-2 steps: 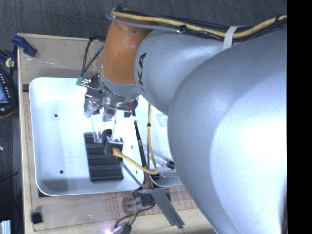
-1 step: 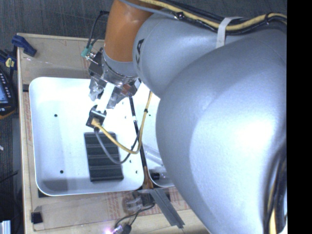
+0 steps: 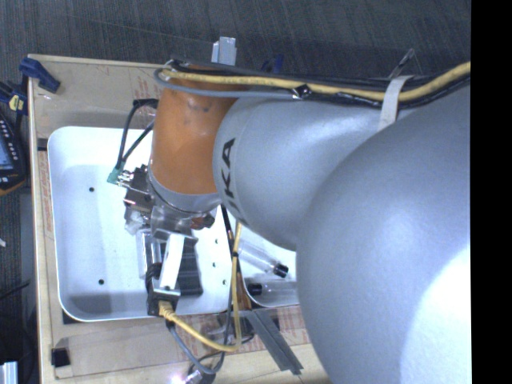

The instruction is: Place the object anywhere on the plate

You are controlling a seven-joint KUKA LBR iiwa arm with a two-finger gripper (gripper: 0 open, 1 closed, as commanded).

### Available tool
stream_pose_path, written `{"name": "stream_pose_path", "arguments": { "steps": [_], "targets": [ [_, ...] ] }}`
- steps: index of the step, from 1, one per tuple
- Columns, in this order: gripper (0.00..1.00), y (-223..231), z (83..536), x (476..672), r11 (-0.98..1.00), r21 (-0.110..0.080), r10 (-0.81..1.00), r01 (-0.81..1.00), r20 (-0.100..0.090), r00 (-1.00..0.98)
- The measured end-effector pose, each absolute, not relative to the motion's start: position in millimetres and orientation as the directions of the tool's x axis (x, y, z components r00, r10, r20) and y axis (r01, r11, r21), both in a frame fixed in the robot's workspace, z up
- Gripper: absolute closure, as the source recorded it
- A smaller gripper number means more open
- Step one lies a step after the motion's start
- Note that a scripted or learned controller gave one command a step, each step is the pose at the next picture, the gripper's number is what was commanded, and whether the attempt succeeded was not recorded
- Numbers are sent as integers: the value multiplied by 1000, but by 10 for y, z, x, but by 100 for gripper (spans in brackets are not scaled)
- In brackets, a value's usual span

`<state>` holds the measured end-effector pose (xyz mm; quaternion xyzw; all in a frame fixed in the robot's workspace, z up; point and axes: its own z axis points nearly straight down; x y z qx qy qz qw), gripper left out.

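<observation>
My grey arm with its orange band (image 3: pixel 188 146) covers most of the camera view. The gripper (image 3: pixel 152 250) hangs low over the right part of the left white bin (image 3: pixel 80 214), near its front wall. I see nothing held in it. Under the arm, a thin clear tube with a black end (image 3: pixel 268 264) lies on a white surface to the gripper's right. In front of the tube is a curved pale rim (image 3: pixel 268 296), which may be the plate; the arm hides most of it.
The left bin's floor shows two small dark dots (image 3: pixel 90 189). The wooden bench (image 3: pixel 96 350) runs along the front, with a blue clamp (image 3: pixel 38 72) at its far left corner. A yellow cable (image 3: pixel 200 338) loops below the gripper.
</observation>
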<state>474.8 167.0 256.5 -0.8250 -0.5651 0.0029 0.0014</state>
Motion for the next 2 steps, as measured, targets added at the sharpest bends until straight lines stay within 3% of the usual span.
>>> {"name": "stream_pose_path", "arguments": {
  "steps": [1, 2],
  "targets": [
    [100, 1440, 2705, 5182, -572, -3, 820, 820, -2, 572],
    [100, 1308, 2084, 5791, -770, -3, 638, 638, -5, 770]
  ]
}}
